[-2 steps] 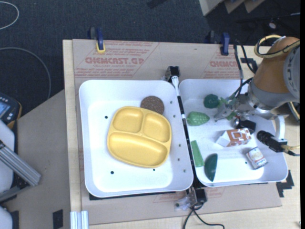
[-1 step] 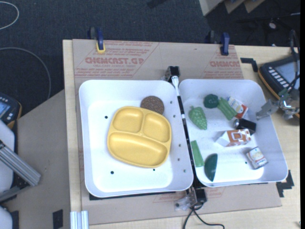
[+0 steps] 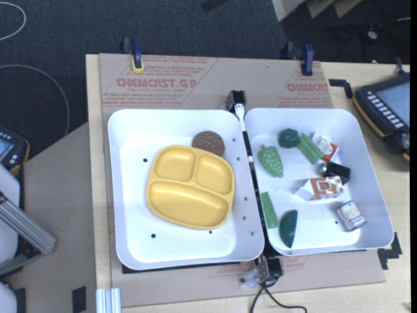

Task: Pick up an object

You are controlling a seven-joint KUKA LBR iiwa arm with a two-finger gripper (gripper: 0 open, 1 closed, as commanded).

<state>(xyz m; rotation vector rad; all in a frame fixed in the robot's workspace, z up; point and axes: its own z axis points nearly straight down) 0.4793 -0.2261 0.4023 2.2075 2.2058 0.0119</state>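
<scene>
The right bin (image 3: 365, 150) holds several small objects: a light green bumpy piece (image 3: 271, 160), a dark green lump (image 3: 288, 137), a green stick (image 3: 310, 150), a red and white packet (image 3: 325, 146), a black block (image 3: 335, 170), a white and orange carton (image 3: 320, 188), a small can (image 3: 350, 215), a thin green strip (image 3: 268, 208) and a dark green oval (image 3: 287, 227). In the left bin (image 3: 124, 175) lies a yellow divided tray (image 3: 191, 186) with a brown round disc (image 3: 208, 142) at its far edge.
Both bins sit on a brown board (image 3: 169, 83) held by blue clamps (image 3: 136, 53) at the back. A black and yellow pendant (image 3: 391, 107) lies at the right. Cables and metal framing lie at the left on the dark floor.
</scene>
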